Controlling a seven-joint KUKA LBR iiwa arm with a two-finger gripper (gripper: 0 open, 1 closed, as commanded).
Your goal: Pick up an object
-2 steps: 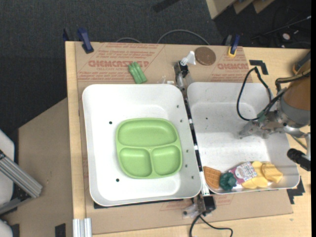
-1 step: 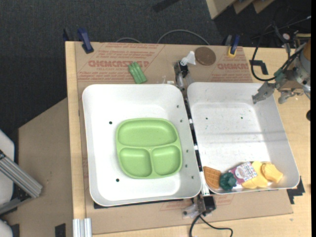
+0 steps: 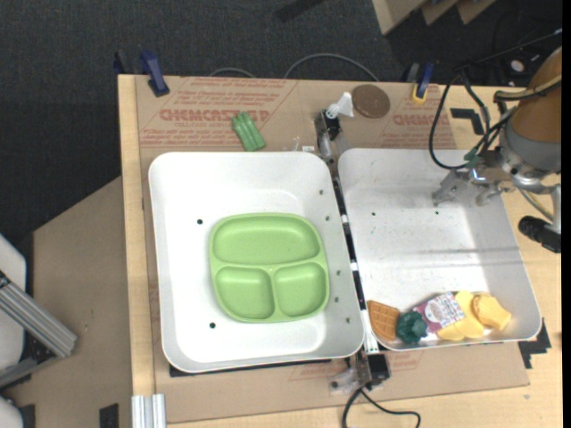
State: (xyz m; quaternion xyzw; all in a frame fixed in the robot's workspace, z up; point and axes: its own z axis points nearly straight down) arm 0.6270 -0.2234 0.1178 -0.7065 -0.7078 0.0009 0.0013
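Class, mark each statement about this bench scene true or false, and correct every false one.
1. The green divided plate lies in the left bin. True.
2. The plate's compartments hold toy food. False: the compartments show only bare green; the small items are piled at the near edge of the right bin.
3. The hand is above the far right part of the right bin. True.
4. The hand holds the small green object. False: that object lies on the cardboard beyond the left bin, far from the hand.
5. The two bins sit side by side. True.
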